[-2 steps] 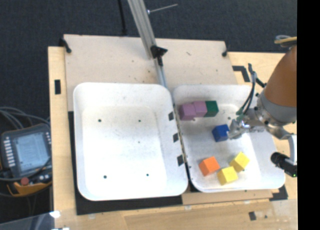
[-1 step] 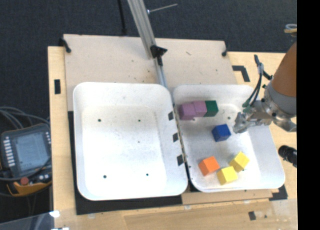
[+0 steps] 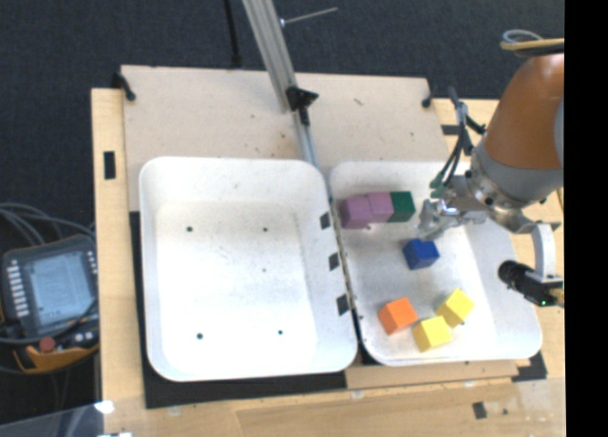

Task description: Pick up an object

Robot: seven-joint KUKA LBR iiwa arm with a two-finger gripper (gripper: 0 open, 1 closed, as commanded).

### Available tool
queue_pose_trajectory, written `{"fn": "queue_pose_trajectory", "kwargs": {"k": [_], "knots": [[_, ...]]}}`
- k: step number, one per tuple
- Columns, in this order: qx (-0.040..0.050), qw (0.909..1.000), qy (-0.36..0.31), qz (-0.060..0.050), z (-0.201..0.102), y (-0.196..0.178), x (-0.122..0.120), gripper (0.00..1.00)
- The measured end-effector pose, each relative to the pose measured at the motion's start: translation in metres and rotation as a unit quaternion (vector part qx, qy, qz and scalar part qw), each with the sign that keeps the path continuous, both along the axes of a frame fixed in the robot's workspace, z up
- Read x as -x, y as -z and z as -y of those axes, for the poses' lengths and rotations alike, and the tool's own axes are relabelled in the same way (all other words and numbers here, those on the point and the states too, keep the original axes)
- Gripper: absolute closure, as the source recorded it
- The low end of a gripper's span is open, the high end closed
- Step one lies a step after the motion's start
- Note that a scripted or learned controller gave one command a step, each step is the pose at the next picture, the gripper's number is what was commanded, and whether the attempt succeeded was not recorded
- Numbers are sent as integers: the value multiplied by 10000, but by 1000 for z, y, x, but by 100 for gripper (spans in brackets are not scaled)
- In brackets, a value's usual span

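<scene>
My gripper (image 3: 435,221) hangs just above the blue block (image 3: 420,254) mid right bin (image 3: 494,350), its grip state unclear to me; small, rigid, light, best pinched across opposite flat faces.

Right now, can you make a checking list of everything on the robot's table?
Surface: tan bench bearing left bin and right bin.
Job's things: in the right bin, purple block touching green block; blue block; orange block; two yellow blocks.
Clutter: nothing seen.
Gripper: gripper just above the blue block, nothing seen held.
Cables: dark cables at left.
Surroundings: pendant, metal pole, dark floor.
</scene>
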State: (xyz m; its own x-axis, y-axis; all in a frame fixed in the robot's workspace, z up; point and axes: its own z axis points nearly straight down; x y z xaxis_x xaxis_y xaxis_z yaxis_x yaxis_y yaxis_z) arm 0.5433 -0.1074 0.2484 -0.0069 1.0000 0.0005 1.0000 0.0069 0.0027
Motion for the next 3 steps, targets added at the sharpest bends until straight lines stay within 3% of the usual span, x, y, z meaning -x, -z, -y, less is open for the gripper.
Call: {"fn": "queue_pose_trajectory", "kwargs": {"k": [3], "knots": [[-5,10000,-5,-2,-148,4,-37,100]]}}
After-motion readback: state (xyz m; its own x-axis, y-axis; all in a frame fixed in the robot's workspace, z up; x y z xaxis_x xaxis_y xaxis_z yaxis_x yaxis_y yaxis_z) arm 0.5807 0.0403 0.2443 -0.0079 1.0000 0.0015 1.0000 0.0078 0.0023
